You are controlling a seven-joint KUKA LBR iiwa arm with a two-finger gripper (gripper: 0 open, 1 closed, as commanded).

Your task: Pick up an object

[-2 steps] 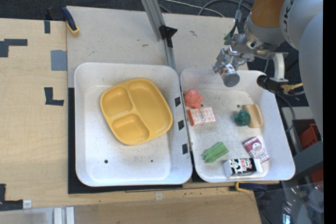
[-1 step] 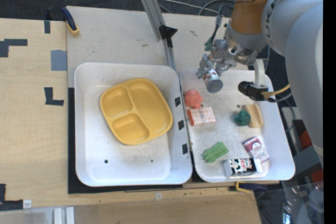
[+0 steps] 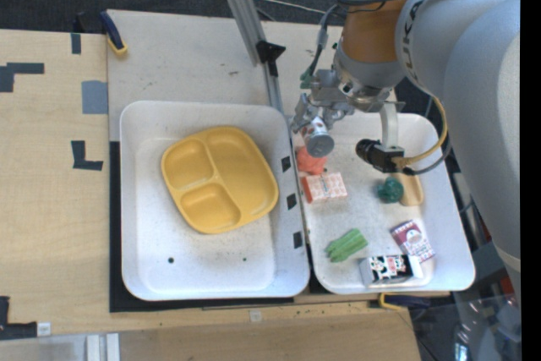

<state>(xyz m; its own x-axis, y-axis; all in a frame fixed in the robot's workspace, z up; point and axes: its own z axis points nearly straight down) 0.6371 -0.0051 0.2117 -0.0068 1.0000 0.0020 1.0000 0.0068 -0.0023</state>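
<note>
My gripper (image 3: pixel 315 131) hangs over the left part of the right bin (image 3: pixel 452 254), near the divider between the two bins. A grey rounded shape (image 3: pixel 319 144) sits at its lower end; whether it is a held thing or part of the gripper is unclear. Just below lie an orange-red object (image 3: pixel 311 163) and a pink-and-white box (image 3: pixel 326 187). Further down the bin are a green object (image 3: pixel 347 245), a black-and-white carton (image 3: pixel 390 268) and a red-and-white packet (image 3: pixel 412 238). A teal object (image 3: pixel 390 190) rests against a tan piece (image 3: pixel 412 189) at the right.
The left bin (image 3: pixel 144 258) holds a yellow divided plate (image 3: pixel 220 178). A slanted metal rail (image 3: pixel 241 4) runs down to the divider at the back. The large grey arm (image 3: pixel 473 72) covers the right bin's far right side.
</note>
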